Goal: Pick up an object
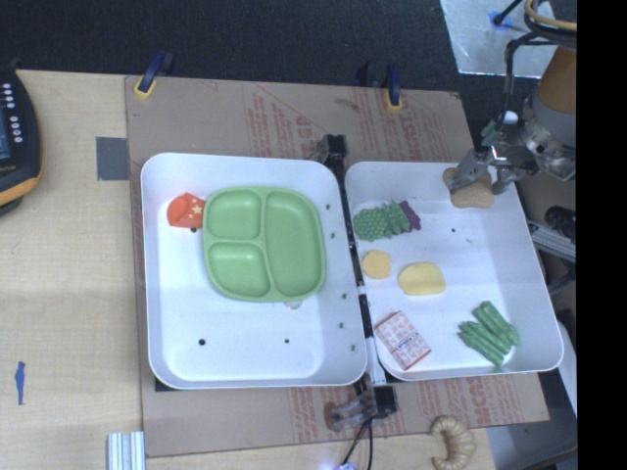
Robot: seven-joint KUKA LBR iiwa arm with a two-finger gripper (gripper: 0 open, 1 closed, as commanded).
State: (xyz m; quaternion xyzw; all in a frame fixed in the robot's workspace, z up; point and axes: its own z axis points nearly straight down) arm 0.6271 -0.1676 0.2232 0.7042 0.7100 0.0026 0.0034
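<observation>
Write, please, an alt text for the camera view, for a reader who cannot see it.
The gripper hangs over the far right corner of the right bin, just above a tan object. That bin also holds a green bunch, two yellow pieces, a small packet and green beans. The left bin holds a green divided plate and a red item.

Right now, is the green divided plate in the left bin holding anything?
Empty. All three compartments of the green divided plate show bare green; the red piece lies beside it on the left bin floor.
</observation>
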